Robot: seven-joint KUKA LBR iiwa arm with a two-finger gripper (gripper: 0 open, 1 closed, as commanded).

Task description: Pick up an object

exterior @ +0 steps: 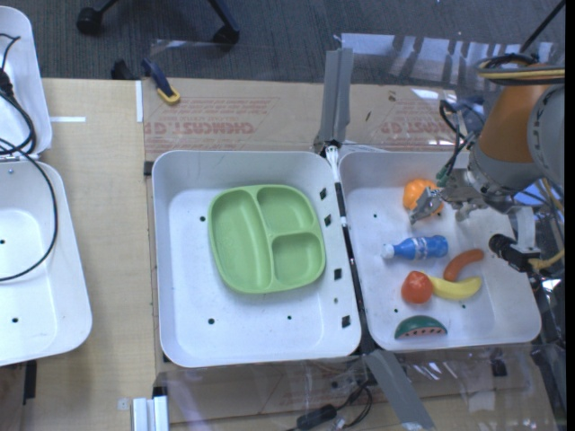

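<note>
While the gripper (429, 203) hangs low in the right bin (503, 330), its fingers straddle the orange toy (415, 189) near the far wall; grip state unclear. Bottle (418, 248), tomato (416, 285), banana (455, 286) crowd mid-bin.

2 white bins (171, 241). 1 green tray (267, 238) w/ 3 compartments. 6 toy items: orange (417, 190), bottle (416, 249), sausage (464, 263), banana (456, 286), tomato (416, 286), watermelon slice (420, 328).

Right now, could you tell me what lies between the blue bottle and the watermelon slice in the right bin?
In the camera view, the tomato and banana lie between the blue bottle and the watermelon slice.
</note>
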